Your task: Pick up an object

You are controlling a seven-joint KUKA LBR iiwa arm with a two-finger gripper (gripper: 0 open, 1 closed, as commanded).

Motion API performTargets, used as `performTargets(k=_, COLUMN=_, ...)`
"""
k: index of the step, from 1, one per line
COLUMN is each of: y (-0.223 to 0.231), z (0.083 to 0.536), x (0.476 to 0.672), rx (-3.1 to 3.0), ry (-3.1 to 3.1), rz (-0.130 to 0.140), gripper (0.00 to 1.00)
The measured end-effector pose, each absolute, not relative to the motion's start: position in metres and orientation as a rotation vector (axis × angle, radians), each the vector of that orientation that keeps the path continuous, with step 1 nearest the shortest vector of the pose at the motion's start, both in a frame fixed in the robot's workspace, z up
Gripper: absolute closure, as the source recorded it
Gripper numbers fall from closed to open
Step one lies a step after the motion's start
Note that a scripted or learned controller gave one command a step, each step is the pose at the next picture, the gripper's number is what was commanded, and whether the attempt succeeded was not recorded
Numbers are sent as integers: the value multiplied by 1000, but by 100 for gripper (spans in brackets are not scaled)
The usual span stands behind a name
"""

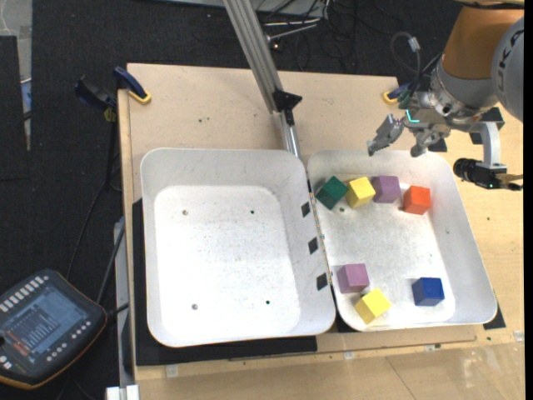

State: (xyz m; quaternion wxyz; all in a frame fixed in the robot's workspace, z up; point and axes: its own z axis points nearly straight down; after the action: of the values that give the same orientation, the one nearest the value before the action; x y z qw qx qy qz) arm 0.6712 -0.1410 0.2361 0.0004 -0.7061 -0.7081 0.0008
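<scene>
We see the gripper (405,137) poised above the far rim of the right bin (466,248), its two fingers spread apart with nothing between them, so no block is held yet. Seven blocks lie in this bin. Along its far edge runs a row: a green block (331,192), a yellow block (361,191) touching it, a purple block (386,188) next, and an orange block (416,199) just beside that, nearest the bin's right wall. Near the front edge sit a second purple block (353,277), a second yellow one (372,304) just in front of it, and a blue block (427,291) apart to the right. The left bin (166,173) holds no blocks. We judge the open gripper is staged over the far row because those blocks are closest to its reach; the purple or orange block looks the likeliest target. The tight packing there may hinder the fingers from closing around one block alone.
</scene>
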Motion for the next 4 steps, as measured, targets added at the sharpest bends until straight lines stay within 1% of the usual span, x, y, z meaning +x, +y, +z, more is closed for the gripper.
performTargets(k=1, y=-141, z=172, x=667, rx=-2218, ry=-2218, rz=7, gripper=0)
performTargets(k=2, y=-148, z=128, x=668, rx=-2224, ry=-2222, rz=1, gripper=0)
performTargets(k=3, y=-148, z=124, x=675, rx=-2233, ry=-2236, rz=-21, gripper=0)
performTargets(k=4, y=-148, z=135, x=676, rx=-2236, ry=-2241, rz=-26, gripper=100)
